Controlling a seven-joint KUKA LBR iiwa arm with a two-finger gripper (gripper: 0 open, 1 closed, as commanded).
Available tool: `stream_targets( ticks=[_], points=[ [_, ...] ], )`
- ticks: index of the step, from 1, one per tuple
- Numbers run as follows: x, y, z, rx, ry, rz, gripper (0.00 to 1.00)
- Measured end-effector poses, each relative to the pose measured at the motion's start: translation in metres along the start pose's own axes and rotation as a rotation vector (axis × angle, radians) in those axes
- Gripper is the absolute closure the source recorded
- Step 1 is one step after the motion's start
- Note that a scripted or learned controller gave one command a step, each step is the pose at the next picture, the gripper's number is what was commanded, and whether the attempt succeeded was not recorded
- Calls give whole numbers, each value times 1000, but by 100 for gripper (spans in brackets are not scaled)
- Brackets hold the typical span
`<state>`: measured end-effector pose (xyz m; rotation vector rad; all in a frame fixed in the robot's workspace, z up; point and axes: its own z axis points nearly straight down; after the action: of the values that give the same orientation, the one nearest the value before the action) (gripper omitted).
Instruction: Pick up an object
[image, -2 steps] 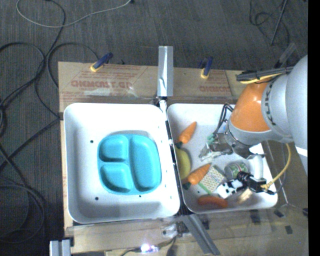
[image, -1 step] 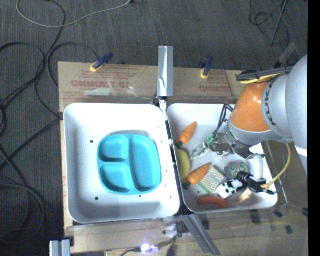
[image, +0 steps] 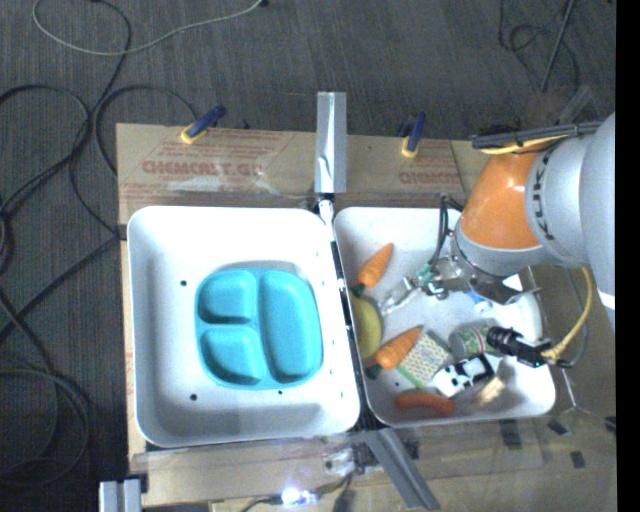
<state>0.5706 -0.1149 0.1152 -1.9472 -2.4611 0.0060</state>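
Observation:
The right bin (image: 540, 400) holds a jumble of toy food. One orange carrot (image: 376, 265) lies near its far left corner, and a second carrot (image: 398, 348) lies lower, beside a yellow-green fruit (image: 368, 325). A red sausage (image: 425, 403) rests along the near wall. Between them sit a patterned block (image: 426, 360), a grey can (image: 470, 340) and a black-and-white item (image: 465, 376). My gripper (image: 418, 287) hangs low over the middle of this bin, between the two carrots, with nothing visibly in it.
The left bin (image: 150, 300) holds a blue divided plate (image: 260, 325). A metal bar (image: 330, 140) stands behind the seam between the bins. The arm's orange band (image: 505, 210) overhangs the right bin's far right part. Cables lie on the floor around the bench.

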Motion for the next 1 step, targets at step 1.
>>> stream_targets(
  ticks=[1],
  points=[
    [-86, 6, -2, -6, 8, 14, 0]
  ],
)
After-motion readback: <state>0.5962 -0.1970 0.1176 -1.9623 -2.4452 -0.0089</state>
